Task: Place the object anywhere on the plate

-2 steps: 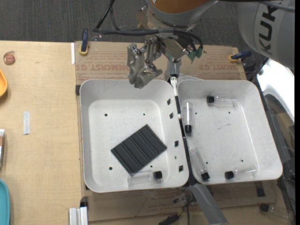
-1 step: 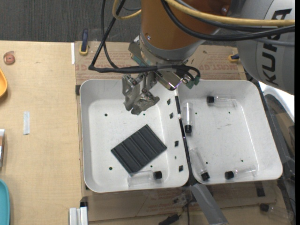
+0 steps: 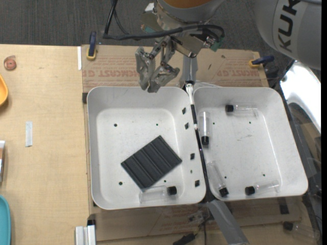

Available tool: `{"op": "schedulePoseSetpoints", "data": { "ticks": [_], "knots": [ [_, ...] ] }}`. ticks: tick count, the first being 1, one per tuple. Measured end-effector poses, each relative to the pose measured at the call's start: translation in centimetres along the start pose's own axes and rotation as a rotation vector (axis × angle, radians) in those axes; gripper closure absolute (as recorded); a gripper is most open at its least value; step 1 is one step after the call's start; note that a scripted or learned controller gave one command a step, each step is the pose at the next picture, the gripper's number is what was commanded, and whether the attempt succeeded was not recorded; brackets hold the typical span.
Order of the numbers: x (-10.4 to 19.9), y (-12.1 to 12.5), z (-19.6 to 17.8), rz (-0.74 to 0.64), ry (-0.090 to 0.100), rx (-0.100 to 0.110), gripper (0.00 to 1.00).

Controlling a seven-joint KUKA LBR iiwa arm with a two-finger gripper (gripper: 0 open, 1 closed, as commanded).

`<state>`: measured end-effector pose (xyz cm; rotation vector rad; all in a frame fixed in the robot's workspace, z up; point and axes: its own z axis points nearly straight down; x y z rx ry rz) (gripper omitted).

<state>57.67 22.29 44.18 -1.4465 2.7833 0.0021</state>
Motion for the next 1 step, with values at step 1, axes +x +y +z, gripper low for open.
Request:
{"op": "schedulePoseSetpoints", "data": {
  "ticks": [1],
  "knots": [
    [0.7,-0.68,4.64,-0.097,0.002,-0.002,1.0]
  ]
}}
